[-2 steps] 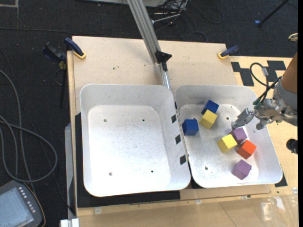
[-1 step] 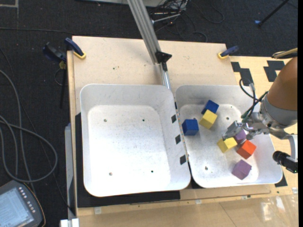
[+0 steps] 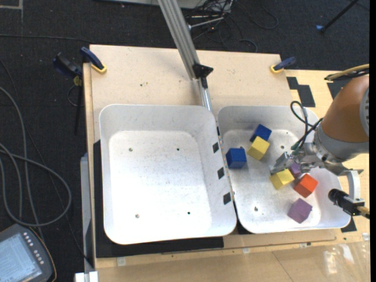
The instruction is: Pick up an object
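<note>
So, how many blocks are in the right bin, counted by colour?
Blue blocks: 2
Yellow blocks: 2
Orange block: 1
Purple blocks: 2, one clear, one partly hidden at the gripper
Total: 7, all in the right bin

I'm looking down on a robotics lab: a pale wooden bench (image 3: 176, 75) clamped at its corners, two shallow white plastic bins (image 3: 117, 128), tangled black cables (image 3: 211, 13) on dark carpet, a grey handheld control pendant (image 3: 20, 257).
</note>
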You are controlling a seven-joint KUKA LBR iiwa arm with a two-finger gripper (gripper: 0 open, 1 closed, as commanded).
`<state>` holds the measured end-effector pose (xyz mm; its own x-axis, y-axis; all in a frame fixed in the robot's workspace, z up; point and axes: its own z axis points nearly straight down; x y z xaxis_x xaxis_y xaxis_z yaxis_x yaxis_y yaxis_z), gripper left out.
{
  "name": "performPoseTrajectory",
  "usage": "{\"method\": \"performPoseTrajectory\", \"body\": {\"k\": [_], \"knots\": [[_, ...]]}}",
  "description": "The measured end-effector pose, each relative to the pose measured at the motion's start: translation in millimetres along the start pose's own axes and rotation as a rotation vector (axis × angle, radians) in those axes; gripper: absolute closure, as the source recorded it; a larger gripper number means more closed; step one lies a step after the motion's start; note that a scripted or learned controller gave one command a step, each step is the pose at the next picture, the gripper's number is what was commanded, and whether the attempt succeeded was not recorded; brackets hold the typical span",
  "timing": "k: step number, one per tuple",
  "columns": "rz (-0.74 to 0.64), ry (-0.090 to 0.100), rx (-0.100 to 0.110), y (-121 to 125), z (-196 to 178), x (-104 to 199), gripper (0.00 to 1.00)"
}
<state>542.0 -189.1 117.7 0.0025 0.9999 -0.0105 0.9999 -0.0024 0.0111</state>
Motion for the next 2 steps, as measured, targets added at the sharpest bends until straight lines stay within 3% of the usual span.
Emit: {"method": "performPoseTrajectory", "body": {"k": [1,2], "knots": [[-0.002,0.001,-0.008,2,-13,1,1.0],[-0.004,0.007,0.004,7,-76,-5,1.0]]}}
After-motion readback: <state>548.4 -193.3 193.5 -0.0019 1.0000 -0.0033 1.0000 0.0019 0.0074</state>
